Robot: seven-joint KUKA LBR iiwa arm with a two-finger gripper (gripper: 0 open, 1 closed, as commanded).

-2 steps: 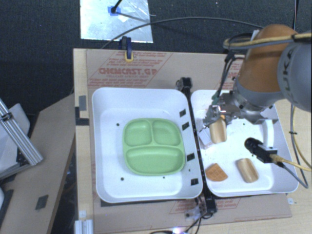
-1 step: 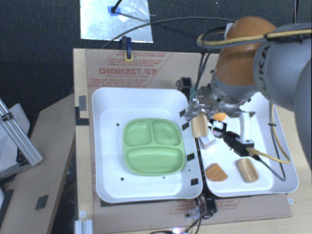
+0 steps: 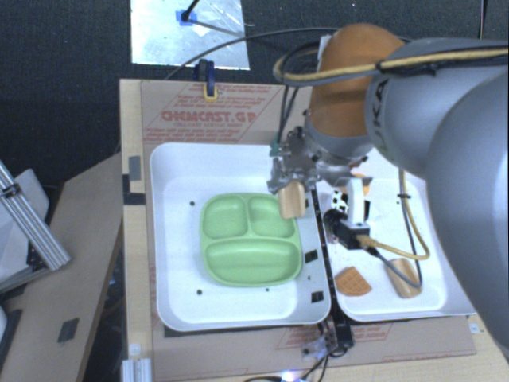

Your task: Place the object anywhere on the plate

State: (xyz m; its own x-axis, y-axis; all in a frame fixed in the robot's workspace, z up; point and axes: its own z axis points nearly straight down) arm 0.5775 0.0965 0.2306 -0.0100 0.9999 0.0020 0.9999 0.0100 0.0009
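Closest to the lens, the grey arm (image 3: pixel 445 126) fills the right side and reaches in over the bins, its orange band (image 3: pixel 350 78) sitting just above the wrist. Beneath it the bench carries a brown cardboard sheet (image 3: pixel 208 116) printed in red along its far edge, and on that sheet the two white bins stand side by side, their inner walls touching. The left bin (image 3: pixel 163 237) holds a pale green plate (image 3: pixel 238 249) with three compartments, two small ones on its far side and one long one on its near side; it lies around the middle of that bin, closer to the bin's right edge than to its left. The gripper (image 3: pixel 291 188) hangs over the far right corner of the plate, close to the wall shared by the bins, and its fingers are narrowed on a tan block (image 3: pixel 292 204). That block stands nearly upright, its top tucked into the gripper and its lower end over the plate's far right compartment, close to the plate's right rim; whether it touches the plate I cannot tell. In the right bin (image 3: pixel 433 297) a wooden spoon (image 3: pixel 404 278) lies near the near edge, and an orange wedge (image 3: pixel 352 282) lies just beside it, toward the near left corner. A small blue clamp (image 3: pixel 207 75) grips the far edge of the cardboard sheet.
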